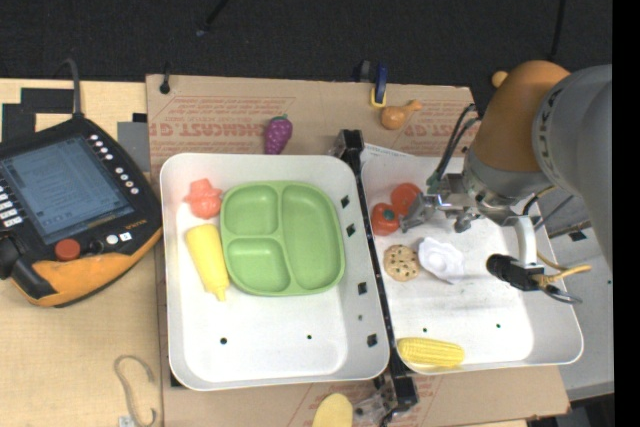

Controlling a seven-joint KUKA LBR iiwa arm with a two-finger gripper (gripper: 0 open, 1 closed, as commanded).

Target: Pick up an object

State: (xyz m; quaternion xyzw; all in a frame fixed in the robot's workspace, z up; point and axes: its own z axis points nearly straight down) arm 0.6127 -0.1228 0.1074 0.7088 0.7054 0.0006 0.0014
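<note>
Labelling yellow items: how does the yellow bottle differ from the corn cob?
The bottle lies in the left bin beside the green plate; the corn cob lies at the front edge of the right bin. The bottle is smooth and tapered; the corn cob is bumpy and lies crosswise. Both are yellow.

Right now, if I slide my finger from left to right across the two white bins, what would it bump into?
yellow bottle → green divided plate → cookie → white crumpled thing
</note>
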